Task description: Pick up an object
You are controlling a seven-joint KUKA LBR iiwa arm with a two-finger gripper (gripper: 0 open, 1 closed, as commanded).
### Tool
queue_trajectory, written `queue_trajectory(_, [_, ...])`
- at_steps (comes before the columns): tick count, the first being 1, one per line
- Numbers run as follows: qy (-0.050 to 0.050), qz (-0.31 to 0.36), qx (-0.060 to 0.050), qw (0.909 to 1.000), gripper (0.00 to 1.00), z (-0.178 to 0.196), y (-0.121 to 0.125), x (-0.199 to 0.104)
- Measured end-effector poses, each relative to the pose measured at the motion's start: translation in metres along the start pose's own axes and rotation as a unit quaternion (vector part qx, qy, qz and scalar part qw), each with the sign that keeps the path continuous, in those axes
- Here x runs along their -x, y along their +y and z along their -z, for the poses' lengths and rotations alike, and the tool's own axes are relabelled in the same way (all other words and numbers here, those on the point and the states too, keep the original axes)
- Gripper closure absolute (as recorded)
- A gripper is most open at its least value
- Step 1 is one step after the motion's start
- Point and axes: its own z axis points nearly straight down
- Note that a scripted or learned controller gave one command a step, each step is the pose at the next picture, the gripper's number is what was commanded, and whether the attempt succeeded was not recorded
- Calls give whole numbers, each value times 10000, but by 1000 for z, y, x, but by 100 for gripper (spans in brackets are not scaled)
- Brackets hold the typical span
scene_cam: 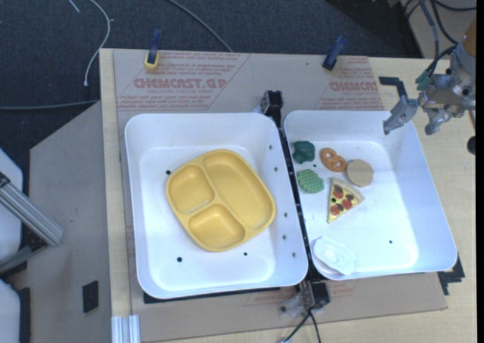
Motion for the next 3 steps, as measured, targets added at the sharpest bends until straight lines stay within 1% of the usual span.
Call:
queue_trajectory(1, [-15, 17, 65, 10000, 0, 8, 2, -1])
queue_trajectory(2, [-12, 14, 57, 10000, 0, -46, 1, 8])
queue_trajectory(3, [-6, 18, 35, 10000, 0, -109, 2, 6])
